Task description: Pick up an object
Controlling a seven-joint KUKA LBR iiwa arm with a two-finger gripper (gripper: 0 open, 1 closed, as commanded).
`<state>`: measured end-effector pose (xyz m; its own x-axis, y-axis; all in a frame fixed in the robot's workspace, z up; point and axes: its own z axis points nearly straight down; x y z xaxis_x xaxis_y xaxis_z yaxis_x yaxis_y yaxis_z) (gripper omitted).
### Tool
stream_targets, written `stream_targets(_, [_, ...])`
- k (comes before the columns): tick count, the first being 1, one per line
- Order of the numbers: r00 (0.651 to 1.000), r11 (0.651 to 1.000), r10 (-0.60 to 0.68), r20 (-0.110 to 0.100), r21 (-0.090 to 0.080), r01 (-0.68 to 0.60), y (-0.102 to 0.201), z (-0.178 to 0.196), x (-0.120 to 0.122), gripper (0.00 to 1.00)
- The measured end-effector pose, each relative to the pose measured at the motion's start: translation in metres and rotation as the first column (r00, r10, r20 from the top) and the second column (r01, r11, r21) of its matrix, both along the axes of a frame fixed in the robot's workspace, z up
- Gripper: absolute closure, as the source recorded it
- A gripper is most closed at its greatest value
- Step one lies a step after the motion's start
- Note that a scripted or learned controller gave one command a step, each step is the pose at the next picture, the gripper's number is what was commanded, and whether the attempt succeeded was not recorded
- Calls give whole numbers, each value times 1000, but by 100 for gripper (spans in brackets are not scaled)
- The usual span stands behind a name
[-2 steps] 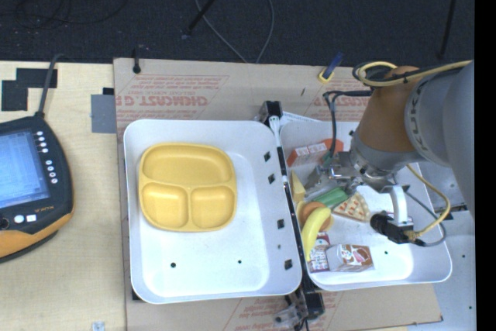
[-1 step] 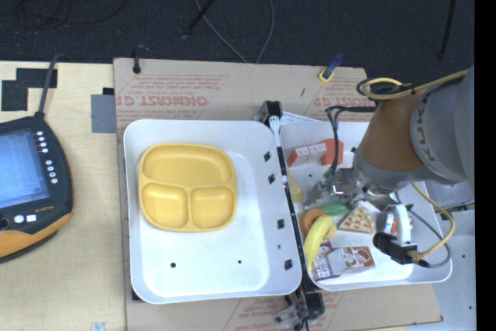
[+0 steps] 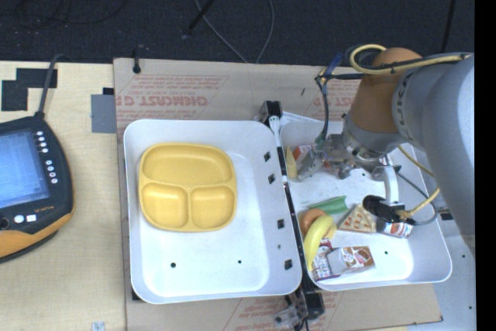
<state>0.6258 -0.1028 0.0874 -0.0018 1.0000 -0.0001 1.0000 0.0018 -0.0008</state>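
- The arm [image 3: 434,120] reaches in from the right and hangs over the upper part of the right bin [image 3: 430,263], its orange band just above the wrist
- The gripper [image 3: 329,159] sits low over the upper left of that bin; whether it is released or clenched I cannot tell, as the wrist and cables hide it
- A banana [image 3: 316,238] lies in the lower left of the right bin, its long axis running from upper right down to lower left, curved, close to the divider between the bins
- An orange-red round fruit [image 3: 311,218] touches the banana's upper end, and a green piece [image 3: 332,205] lies just above it, slanting up to the right
- A pizza slice toy [image 3: 358,220] lies right of the banana, tip pointing up
- A small carton [image 3: 345,260] lies at the bin's lower edge, long axis roughly left to right, just beside the banana's lower end
- A yellow divided plate [image 3: 187,186] sits in the left bin [image 3: 201,275], well apart from the gripper
- A teach pendant [image 3: 27,178] rests on the bench at far left
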Motion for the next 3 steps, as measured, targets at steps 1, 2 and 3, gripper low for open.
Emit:
stream_targets(1, [1000,1000,-7,-1,1,7,13,-1,-68,0])
stream_targets(2, [1000,1000,-3,3,1,3,9,0,-91,0])
stream_targets(3, [1000,1000,-1,-5,5,1,-12,-1,-65,0])
